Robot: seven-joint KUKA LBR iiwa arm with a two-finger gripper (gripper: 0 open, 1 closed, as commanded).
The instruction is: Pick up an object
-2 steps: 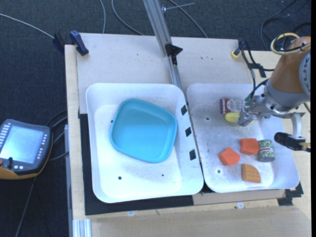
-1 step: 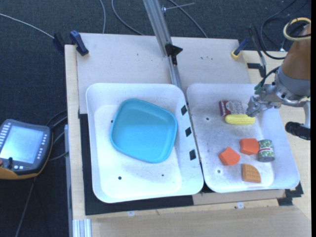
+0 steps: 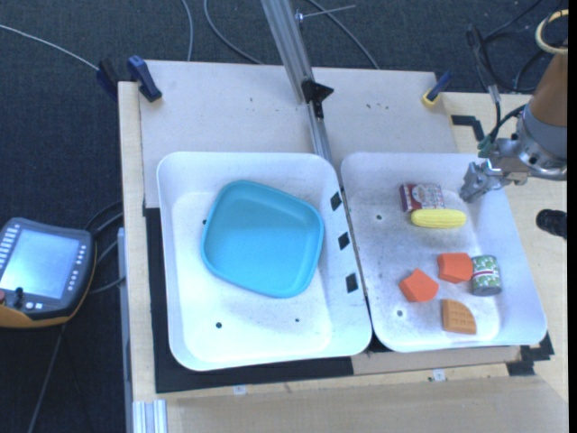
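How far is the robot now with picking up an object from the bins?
Nothing looks picked yet. In the right bin, the corn, the red packet, the can, the two orange blocks and the waffle all lie on its floor. The gripper hangs at that bin's upper right, near the corn, with nothing visibly between its fingers. Left to do: descend, grasp and lift.

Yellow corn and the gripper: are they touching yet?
Apart. In the camera view, bare white bin floor shows between the yellow corn and the gripper, which hovers up and to its right.
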